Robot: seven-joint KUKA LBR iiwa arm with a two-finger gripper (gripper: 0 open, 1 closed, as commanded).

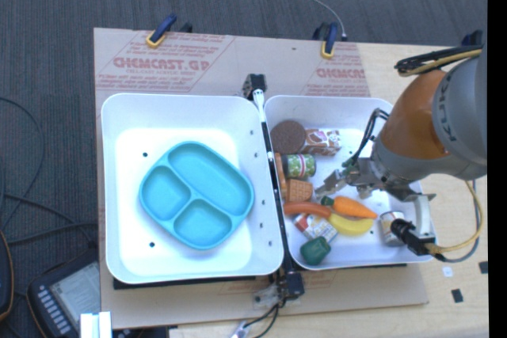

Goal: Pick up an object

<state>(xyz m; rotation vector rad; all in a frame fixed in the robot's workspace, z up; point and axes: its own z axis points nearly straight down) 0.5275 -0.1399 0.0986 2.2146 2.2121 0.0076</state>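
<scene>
The right bin (360,108) holds several toy foods. Among them are a brown round cookie (289,136), a brown packet (322,140), a green can (300,165), a tan waffle square (299,190), an orange carrot (352,207), a yellow banana (353,226) and a green pepper (314,250). My gripper (339,180) hangs low over the middle of this bin. It sits just above the carrot's green end and to the right of the can. I see nothing held in it. The grey and orange arm (424,131) covers the bin's right side.
The left bin (119,170) holds a blue divided plate (196,194). A small red and white bottle (317,229) lies between the waffle and the pepper. A cable (444,249) loops off the wrist at the bin's lower right corner. Clamps (162,29) hold the board's far edge.
</scene>
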